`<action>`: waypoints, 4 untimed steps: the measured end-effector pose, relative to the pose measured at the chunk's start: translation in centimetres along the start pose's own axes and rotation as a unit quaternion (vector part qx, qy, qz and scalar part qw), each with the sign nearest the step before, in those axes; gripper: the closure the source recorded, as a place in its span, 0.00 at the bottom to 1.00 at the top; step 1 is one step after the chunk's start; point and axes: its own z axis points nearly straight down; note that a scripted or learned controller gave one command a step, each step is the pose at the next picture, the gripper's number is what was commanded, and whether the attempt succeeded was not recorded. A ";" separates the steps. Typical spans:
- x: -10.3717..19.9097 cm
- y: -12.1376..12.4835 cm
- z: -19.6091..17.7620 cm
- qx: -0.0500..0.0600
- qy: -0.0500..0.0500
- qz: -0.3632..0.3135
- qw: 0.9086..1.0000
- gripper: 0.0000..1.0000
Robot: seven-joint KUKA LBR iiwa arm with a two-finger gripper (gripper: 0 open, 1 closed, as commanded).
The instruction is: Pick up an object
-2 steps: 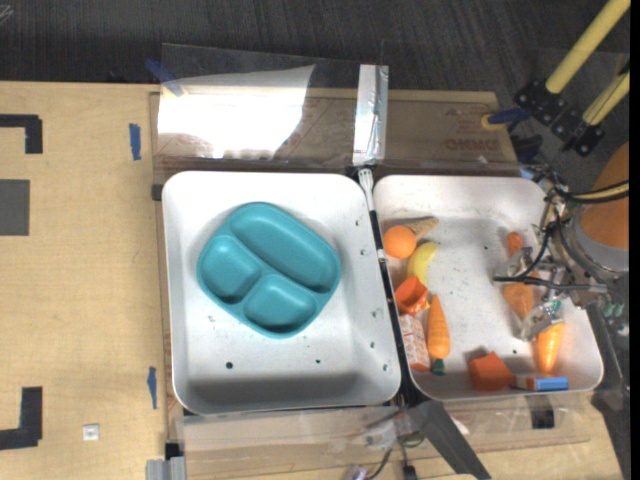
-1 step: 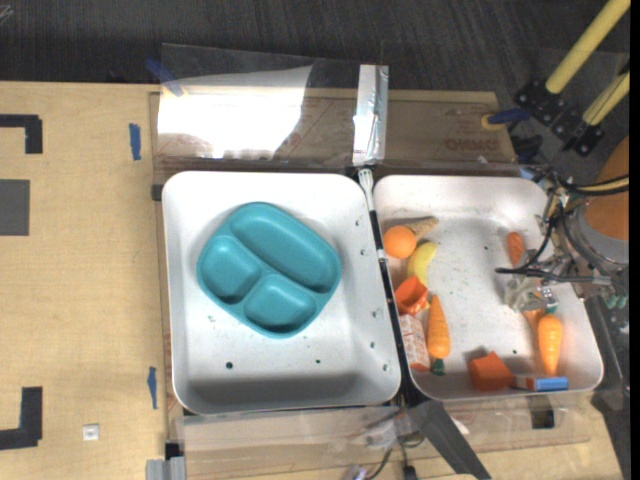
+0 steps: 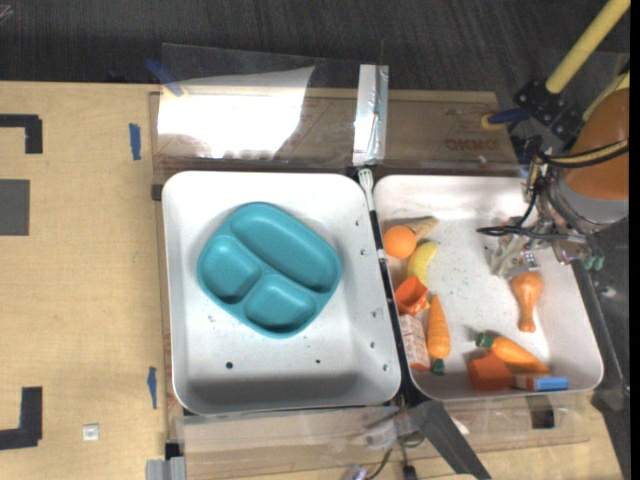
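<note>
- The right bin (image 3: 470, 193) holds a crowd of small toy foods, mostly along its left wall and near edge.
- Up against the left wall toward the far corner sits a round orange ball (image 3: 399, 241), with a yellow lemon-shaped piece (image 3: 423, 259) touching it on the near side.
- Just below those lies a squat orange piece (image 3: 410, 294), then a red-and-white packet (image 3: 411, 341) flat along the same wall, with a carrot (image 3: 438, 328) lying beside it, tip pointing toward the near edge.
- By the near edge, toward the right corner, a second carrot with a green top (image 3: 515, 352) lies slantwise over a red-orange block (image 3: 490, 372); a small blue bar (image 3: 541, 382) rests at the edge itself.
- An orange drumstick-shaped piece (image 3: 526, 293) lies alone near the right wall, thick end toward the far side.
- The gripper (image 3: 522, 251) hangs over the far right part of this bin, just above the drumstick piece; whether its claw is spread or closed I cannot tell from here.
- The left bin (image 3: 180, 288) carries a teal divided plate (image 3: 267, 267), set a little left of centre and tilted askew.
</note>
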 end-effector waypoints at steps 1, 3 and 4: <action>0.1 0.0 0.1 0.000 0.001 0.000 1.000 0.00; 4.9 0.3 -1.4 0.002 -0.008 0.012 1.000 1.00; 4.9 0.3 -1.3 0.002 -0.007 0.012 1.000 0.00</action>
